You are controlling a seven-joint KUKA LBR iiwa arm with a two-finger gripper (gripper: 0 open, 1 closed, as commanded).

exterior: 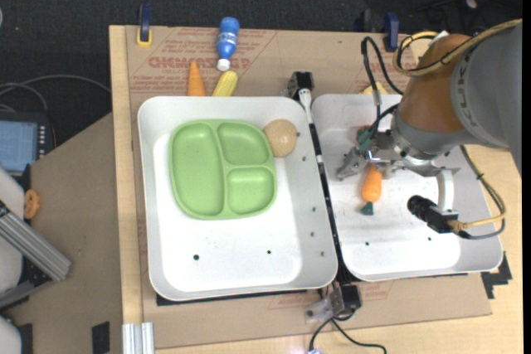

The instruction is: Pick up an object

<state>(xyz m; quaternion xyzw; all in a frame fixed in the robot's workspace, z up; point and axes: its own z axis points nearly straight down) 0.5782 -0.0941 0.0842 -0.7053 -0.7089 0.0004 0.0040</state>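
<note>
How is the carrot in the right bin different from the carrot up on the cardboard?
The carrot in the right bin lies inside a white bin, just under the hand; the carrot on the cardboard lies outside the bins, beside a yellow corn cob. The bin carrot shows a green end; the other shows none. Both are orange.

1. The grey arm (489, 87) enters from three o'clock, reaching toward nine o'clock.
2. Its orange band (431, 91) sits just above the wrist.
3. The gripper (369, 162) points down toward seven o'clock.
</note>
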